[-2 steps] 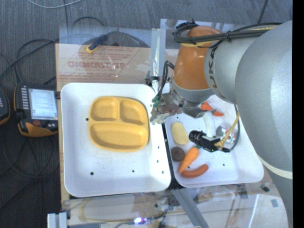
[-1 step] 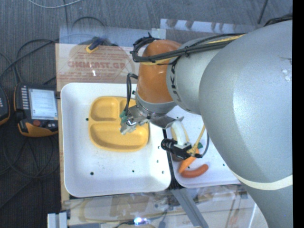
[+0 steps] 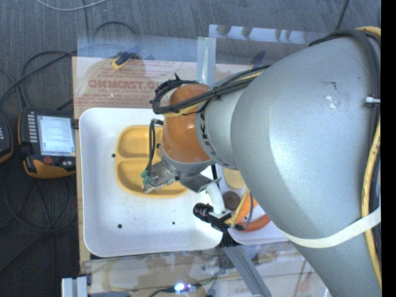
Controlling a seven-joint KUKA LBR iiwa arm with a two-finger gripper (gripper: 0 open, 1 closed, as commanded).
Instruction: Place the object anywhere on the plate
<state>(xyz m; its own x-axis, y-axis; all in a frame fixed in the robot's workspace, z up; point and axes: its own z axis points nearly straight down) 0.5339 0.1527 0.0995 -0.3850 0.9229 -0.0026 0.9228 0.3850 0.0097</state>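
Note:
A yellow divided plate (image 3: 133, 146) lies in the left white bin (image 3: 99, 184). The grey arm with its orange band (image 3: 182, 132) reaches over the plate from the right and hides the plate's right part. My gripper (image 3: 151, 180) hangs low over the plate's near edge; its tip is small and dark, with a greenish spot beside it. Nothing I can make out is held there. A brown roundish object (image 3: 232, 198) and an orange object (image 3: 246, 213) peek out under the arm in the right bin.
The big grey arm body (image 3: 309, 147) covers most of the right bin. A black cable fitting (image 3: 207, 214) sits over the divide between bins. A handheld pendant (image 3: 52, 142) lies off the bench at the left. A cardboard sheet (image 3: 124, 82) lies behind the bins.

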